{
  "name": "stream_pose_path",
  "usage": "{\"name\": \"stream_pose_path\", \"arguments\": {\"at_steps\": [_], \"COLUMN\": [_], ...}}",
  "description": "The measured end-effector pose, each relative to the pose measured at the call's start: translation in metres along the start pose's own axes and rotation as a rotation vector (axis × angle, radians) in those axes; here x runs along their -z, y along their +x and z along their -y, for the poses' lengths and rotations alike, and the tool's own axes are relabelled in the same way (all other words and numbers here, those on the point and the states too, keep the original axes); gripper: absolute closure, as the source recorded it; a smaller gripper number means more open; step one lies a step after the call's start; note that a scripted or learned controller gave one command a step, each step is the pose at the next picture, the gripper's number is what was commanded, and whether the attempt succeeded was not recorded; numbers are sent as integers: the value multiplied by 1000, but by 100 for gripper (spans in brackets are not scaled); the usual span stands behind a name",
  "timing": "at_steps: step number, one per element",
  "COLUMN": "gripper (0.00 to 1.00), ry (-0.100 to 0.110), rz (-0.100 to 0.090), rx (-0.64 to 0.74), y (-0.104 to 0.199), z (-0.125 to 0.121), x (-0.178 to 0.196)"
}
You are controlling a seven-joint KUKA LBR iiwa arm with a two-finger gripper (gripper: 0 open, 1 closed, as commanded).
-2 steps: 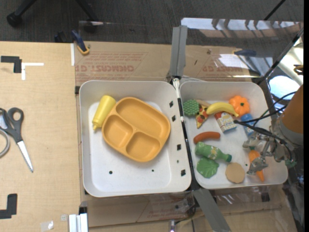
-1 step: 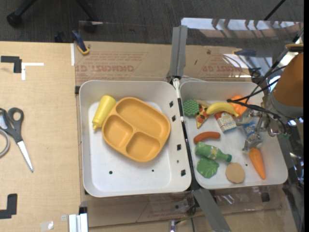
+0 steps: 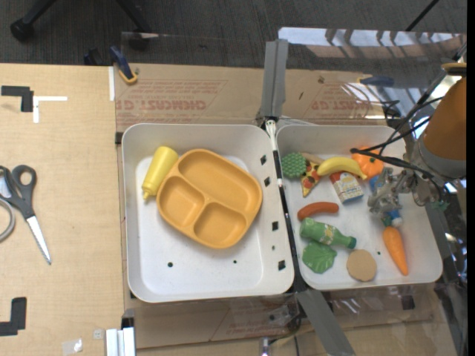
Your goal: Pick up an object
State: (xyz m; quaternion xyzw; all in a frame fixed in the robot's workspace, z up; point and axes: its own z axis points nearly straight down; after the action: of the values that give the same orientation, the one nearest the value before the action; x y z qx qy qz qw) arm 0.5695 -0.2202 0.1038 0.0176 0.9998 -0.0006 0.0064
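From above the bench, two shallow white bins sit side by side on a cardboard-covered top. The left bin (image 3: 148, 273) carries a yellow divided tray (image 3: 209, 197) lying at a slant, and a yellow squeeze bottle (image 3: 158, 170) rests against the tray's upper left edge. The right bin (image 3: 427, 269) is crowded with toy food: a green knobbly piece (image 3: 292, 165) in the upper left corner, a pizza slice (image 3: 310, 176) just beside it, a banana (image 3: 340, 167) next to an orange item (image 3: 369, 165), and a small printed box (image 3: 348, 190) just below the banana. Lower down lie a red sausage (image 3: 318, 210), a green bottle (image 3: 327, 233) on its side, a green leafy piece (image 3: 319, 258), a tan round disc (image 3: 362, 265) and a carrot (image 3: 395, 249) pointing toward the bin's near edge. The arm (image 3: 451, 121) enters from the right, its orange band showing at the frame's edge, and the gripper (image 3: 387, 197) hangs over the right half of this bin, just above the carrot and beside the printed box, with a small blue-and-white object (image 3: 391, 217) directly under it. Cables and metal parts clutter that spot, so I cannot tell how the pincer stands or whether anything sits in it. On the wooden surface far left, a pair of scissors (image 3: 28, 206) lies well apart from both bins.
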Motion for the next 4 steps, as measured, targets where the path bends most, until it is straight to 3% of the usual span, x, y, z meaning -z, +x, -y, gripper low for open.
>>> {"name": "stream_pose_path", "arguments": {"at_steps": [1, 2, 3, 4], "gripper": [0, 0, 100, 0], "ry": [0, -1, 0, 0], "rz": [0, -11, -7, -7], "rx": [0, -123, -120, -120], "y": [0, 58, 56, 56], "z": [0, 3, 3, 2], "x": [0, -11, -2, -2]}}
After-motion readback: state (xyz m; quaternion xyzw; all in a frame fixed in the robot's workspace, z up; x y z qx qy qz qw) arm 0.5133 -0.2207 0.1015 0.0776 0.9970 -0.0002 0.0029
